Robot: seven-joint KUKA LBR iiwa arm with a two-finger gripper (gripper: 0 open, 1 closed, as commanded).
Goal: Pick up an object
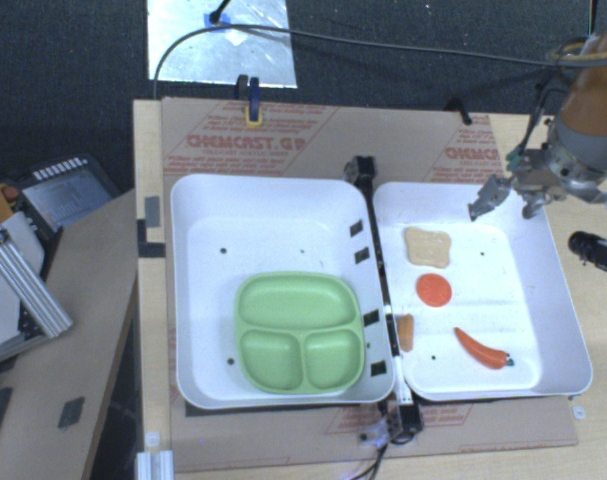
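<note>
**Approach stage: nothing yet grasped**

The gripper (509, 199) hangs over the far edge of the right bin (558, 298), jaws spread and empty. Candidates lie in that bin: a tan slice (427, 247), a red disc (434, 290), an orange carrot (481, 348). The slice is nearest. Judgement: next move calls for centring above one item, then descending.
</note>
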